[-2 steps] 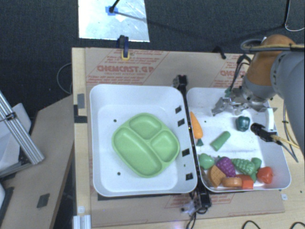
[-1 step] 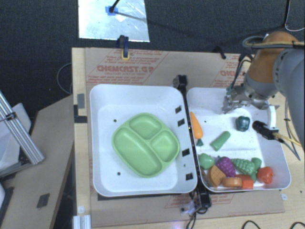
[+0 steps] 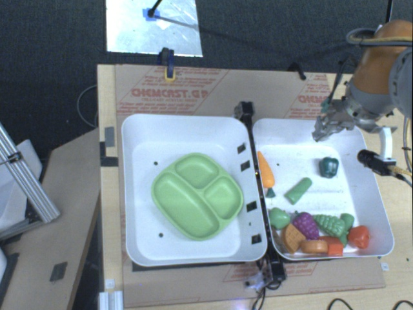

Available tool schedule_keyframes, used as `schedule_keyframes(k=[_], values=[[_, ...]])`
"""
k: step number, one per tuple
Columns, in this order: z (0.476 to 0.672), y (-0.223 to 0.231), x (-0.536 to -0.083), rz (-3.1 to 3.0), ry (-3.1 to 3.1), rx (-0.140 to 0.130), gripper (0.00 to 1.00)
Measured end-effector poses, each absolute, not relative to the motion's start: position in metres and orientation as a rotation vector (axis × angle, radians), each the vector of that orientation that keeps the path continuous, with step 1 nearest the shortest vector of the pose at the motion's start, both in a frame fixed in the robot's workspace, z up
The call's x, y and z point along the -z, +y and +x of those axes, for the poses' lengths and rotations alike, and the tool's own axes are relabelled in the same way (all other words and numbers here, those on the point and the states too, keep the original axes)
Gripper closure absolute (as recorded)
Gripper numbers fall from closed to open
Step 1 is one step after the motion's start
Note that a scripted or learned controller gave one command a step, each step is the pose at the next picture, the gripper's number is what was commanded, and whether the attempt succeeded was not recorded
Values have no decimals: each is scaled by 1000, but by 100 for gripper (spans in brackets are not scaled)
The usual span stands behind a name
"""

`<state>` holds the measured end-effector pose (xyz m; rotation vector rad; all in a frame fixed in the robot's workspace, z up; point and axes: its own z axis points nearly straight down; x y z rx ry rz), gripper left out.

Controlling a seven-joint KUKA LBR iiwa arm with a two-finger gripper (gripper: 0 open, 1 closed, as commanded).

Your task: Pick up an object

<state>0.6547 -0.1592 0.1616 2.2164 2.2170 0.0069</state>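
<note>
My gripper (image 3: pixel 321 132) hangs over the far edge of the right bin (image 3: pixel 371 192), above bare white floor, with nothing seen between its fingers. A dark green pepper (image 3: pixel 328 166) lies a little in front of it. A green cucumber piece (image 3: pixel 298 190) sits mid-bin, and an orange carrot (image 3: pixel 265 170) lies along the left wall. Along the near wall are piled several toy foods: a green piece (image 3: pixel 279 218), purple grapes (image 3: pixel 306 225), a bumpy green piece (image 3: pixel 330 225), an orange piece (image 3: pixel 315 245) and a red tomato (image 3: pixel 359 236).
The left bin (image 3: pixel 139 134) holds a green divided plate (image 3: pixel 197 195). A black divider with clips (image 3: pixel 251 173) runs between the bins. A blue and yellow clamp (image 3: pixel 168 63) stands at the bench's far edge.
</note>
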Motion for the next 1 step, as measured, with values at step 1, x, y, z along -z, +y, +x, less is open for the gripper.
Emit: schedule_keyframes(k=[1], values=[[661,-168,-217,2216,2219,-5,100]])
